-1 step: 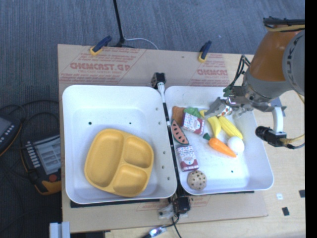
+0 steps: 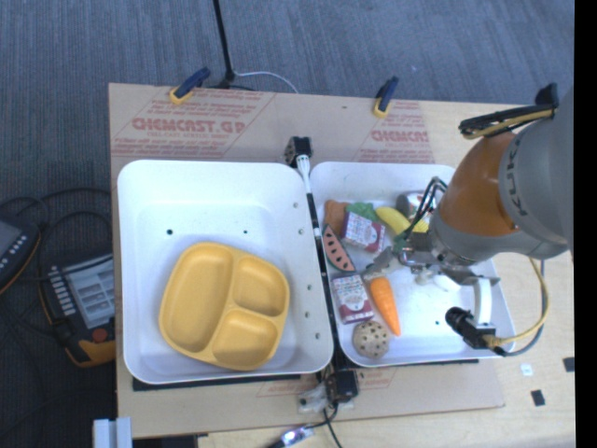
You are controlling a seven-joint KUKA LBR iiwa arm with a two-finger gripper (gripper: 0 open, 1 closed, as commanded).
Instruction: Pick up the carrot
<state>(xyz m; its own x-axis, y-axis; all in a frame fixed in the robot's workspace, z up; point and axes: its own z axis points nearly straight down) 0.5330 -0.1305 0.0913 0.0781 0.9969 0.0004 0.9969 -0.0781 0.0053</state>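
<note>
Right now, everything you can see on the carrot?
The carrot is a small orange toy, plastic-looking, tapering to a point. It lies flat on the floor of the right bin, thick end up toward the arm, tip toward the near wall. A red-and-white packet lies close on its left, a speckled tan ball just below-left of its tip. The gripper hangs just above its thick end.

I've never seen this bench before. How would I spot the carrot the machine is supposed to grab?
Look in the right-hand white bin, the one crowded with toy food, not the one holding the yellow plate. Near its front middle lies the carrot, between a small red-and-white packet and the arm's gripper. It is the only plain orange, tapered piece, just above a speckled brown ball.
</note>
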